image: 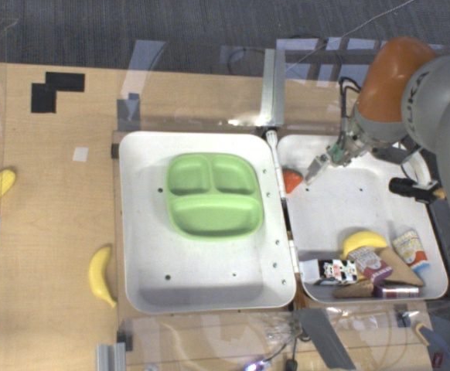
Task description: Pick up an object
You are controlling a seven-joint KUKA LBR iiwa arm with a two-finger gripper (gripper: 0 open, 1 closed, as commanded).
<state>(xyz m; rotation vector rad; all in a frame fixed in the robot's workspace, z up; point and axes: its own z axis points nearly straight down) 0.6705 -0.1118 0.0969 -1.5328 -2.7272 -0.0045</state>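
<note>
- The tool (311,171) hangs low in the right bin (364,207), tip just beside the orange-red object (291,181) at the left wall; its grip state I cannot tell.
- Centre over the object before descending, keeping clear of the wall.

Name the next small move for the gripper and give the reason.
Probably ease the gripper down and slightly left onto the orange-red object by the right bin's left wall. The tips hang just beside it, apart from it, and nothing shows between them yet.
</note>
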